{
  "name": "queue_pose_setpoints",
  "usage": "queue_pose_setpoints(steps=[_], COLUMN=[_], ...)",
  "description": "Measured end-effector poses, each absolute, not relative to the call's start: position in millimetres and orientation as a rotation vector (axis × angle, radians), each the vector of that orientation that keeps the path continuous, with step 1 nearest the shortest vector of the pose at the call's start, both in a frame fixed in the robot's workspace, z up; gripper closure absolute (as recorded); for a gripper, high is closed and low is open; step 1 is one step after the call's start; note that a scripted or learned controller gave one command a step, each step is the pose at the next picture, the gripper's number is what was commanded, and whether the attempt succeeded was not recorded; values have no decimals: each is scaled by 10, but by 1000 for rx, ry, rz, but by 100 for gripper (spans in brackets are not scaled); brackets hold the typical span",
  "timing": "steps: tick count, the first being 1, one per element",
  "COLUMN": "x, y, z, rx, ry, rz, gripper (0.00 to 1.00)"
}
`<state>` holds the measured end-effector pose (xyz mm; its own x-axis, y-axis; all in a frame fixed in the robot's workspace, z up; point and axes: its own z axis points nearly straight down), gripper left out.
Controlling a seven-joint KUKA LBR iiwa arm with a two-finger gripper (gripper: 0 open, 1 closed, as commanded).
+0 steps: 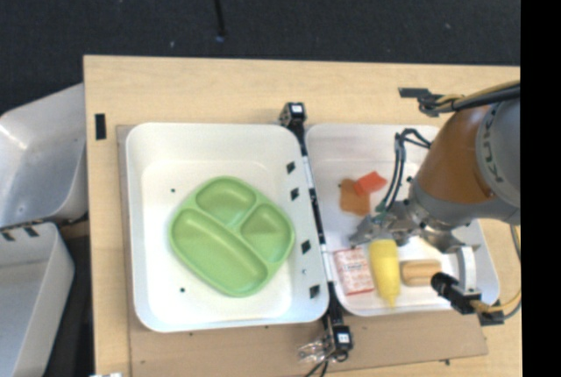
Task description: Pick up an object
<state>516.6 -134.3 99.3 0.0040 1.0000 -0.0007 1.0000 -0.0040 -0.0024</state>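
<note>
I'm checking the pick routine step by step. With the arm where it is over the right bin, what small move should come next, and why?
Probably a short, straight descent. The gripper sits low in the right bin, just above the top end of the yellow banana, which lies beside a small card and a wooden block. The orange pieces lie further back, so the banana looks like the nearest target.

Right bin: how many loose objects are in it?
5 visible in the right bin: orange block, brown piece, red-white packet, yellow banana, tan wooden block. The arm may hide more.
</note>
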Motion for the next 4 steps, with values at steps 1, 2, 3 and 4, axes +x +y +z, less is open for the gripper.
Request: queue_pose_setpoints(steps=[1,2,3,4], x=[5178,5136,5154,5171], y=[-1351,-1305,-1301,-1312], z=[1114,1588,2022,2466], rx=[-2235,-2227,-2223,-2222], ry=[-2211,-2223,-2229,-2229], rz=[-2,-5,-5,-5], gripper=[100,100,100,100])
